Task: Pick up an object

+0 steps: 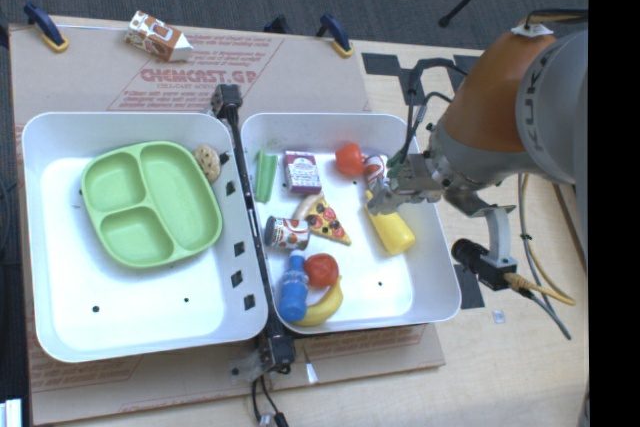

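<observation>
The gripper [385, 198] sits low over the right-hand bin [425, 287], at its right side, tip right at the upper end of the yellow bottle [392, 230]. The arm's wrist covers the tip, so whether it is grasping, clenched or released cannot be told, and no object can be confirmed as held. The bottle reads as lying on the bin floor, so the pick is judged not done; contact or closing and the lift are left. Just beyond the tip lies a small red-and-white item [374, 169], identity unclear, and next to that a red ball [348, 159]. Further off from the tool are the pizza slice toy [326, 220], a small can [286, 233] and a dark red box [301, 171]. Beyond those sit a red tomato [322, 269], a banana [318, 307], a blue bottle [292, 289] and a green stick [265, 176]. Farthest away, the other bin [50, 315] holds a green divided plate [150, 203] and a cookie [208, 160]. A small carton [155, 36] lies on the cardboard behind.
</observation>
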`<action>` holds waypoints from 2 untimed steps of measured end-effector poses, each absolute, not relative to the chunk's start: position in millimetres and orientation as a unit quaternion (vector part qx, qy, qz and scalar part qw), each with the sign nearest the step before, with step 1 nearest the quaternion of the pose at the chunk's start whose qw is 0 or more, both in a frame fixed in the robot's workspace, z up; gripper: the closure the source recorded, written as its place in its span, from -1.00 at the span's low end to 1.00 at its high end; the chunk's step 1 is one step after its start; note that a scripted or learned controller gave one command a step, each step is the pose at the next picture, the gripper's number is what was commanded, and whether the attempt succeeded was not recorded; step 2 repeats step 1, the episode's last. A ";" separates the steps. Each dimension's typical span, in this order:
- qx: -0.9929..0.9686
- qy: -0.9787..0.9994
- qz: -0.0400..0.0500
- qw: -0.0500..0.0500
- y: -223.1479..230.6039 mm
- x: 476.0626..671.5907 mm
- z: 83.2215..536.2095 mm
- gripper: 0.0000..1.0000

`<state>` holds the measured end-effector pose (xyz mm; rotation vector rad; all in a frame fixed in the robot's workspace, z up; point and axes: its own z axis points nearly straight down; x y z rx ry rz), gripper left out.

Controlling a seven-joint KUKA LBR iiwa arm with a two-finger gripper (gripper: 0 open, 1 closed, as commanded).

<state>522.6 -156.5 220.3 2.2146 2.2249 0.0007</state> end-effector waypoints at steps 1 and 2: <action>0.705 0.709 0.001 0.002 -149.0 657.2 269.6 1.00; 0.705 0.709 0.001 0.002 -149.0 657.2 269.6 1.00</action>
